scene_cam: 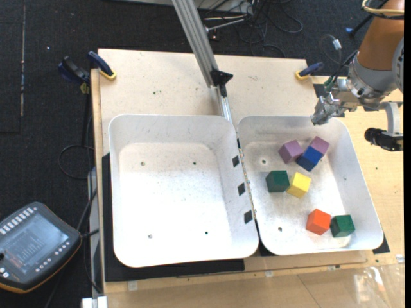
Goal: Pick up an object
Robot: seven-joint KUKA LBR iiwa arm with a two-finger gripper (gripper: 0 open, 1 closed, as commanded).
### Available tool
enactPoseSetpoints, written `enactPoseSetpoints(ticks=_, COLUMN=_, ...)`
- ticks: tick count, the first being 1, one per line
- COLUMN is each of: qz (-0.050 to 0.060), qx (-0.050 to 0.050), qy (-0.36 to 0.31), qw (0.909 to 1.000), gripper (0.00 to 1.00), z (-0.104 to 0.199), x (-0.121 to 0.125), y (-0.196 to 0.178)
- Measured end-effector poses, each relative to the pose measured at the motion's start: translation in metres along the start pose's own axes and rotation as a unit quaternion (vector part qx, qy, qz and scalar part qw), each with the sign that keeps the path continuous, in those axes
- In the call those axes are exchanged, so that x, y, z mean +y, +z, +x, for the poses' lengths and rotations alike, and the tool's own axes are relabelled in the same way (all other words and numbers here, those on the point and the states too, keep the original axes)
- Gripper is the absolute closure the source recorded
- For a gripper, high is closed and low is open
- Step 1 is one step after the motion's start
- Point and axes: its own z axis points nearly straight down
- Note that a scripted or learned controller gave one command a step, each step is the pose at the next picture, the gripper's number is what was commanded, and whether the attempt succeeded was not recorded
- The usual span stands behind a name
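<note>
White right bin's (359,191) far rim lies under fingers (320,117)

Right bin (359,191): purple (290,151), blue (310,157), green (277,181), yellow (299,185) cubes clustered; orange (318,222), green (342,225) cubes touching.

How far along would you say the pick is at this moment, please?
Nothing looks picked yet: all seven blocks lie in the right bin, including the blue block and purple blocks. In hand: the gripper sits over the bin's far rim, carrying nothing. Left: descend, grasp one block, lift it.
</note>
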Motion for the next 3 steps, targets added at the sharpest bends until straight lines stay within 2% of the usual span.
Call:
enactPoseSetpoints(ticks=1, qz=0.001, qx=0.0, qy=0.0, qw=1.0, gripper=1.0, z=0.0, x=0.002, y=-0.041)
enactPoseSetpoints(ticks=2, qz=0.004, qx=0.002, qy=-0.002, qw=1.0, gripper=1.0, z=0.045, x=-0.006, y=-0.047)
enactPoseSetpoints(ticks=3, qz=0.005, qx=0.002, qy=-0.002, qw=1.0, gripper=1.0, z=0.099, x=-0.026, y=-0.053)
